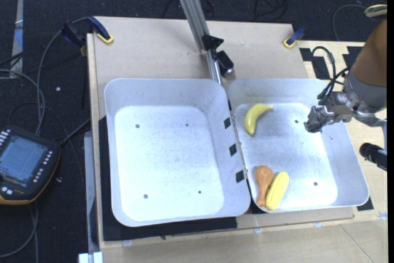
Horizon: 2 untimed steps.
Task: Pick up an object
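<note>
**Banana lay to the left of the end effector, across bare bin floor**

The banana (257, 116) sat in the right-hand bin (345, 160), near its upper left corner and close to the divide between the two bins. Its long axis ran on a slant, stem end up and to the right, blunt end down and to the left. From where I watched, the end effector (313, 122) hung over the same bin at about the same height in the view, so the banana lay almost straight to its left, with open floor between them. I could not tell from this angle how the end effector was set, open or closed; nothing showed in it. Lower down, by the bin's front left corner, a yellow corn cob (277, 189) and an orange piece (263, 182) lay touching side by side, farther off than the banana. I judged the banana the nearer pick.
</note>
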Tool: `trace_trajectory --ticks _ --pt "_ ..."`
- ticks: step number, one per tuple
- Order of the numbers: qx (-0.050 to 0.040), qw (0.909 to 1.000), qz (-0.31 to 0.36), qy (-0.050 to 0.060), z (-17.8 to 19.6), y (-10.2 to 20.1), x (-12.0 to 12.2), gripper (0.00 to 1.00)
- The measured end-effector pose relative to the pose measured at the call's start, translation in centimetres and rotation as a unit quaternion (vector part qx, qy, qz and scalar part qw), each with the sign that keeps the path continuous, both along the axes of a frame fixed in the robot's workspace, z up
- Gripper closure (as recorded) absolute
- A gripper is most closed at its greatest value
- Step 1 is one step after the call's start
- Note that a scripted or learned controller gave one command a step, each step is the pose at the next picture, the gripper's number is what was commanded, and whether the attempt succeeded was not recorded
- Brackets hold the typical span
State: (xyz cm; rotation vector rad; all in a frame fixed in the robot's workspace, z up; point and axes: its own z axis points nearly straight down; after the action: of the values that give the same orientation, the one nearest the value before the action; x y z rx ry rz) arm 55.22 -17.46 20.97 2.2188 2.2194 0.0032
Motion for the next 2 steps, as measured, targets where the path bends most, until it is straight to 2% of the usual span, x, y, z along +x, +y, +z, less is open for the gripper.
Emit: trace_trajectory --ticks 1,2 --pt "-0.0001 1.0 0.0 0.0 4.0 0.0 0.1 1.0" --pt "0.0011 1.0 0.002 0.002 4.6 5.8 -0.3 1.0"
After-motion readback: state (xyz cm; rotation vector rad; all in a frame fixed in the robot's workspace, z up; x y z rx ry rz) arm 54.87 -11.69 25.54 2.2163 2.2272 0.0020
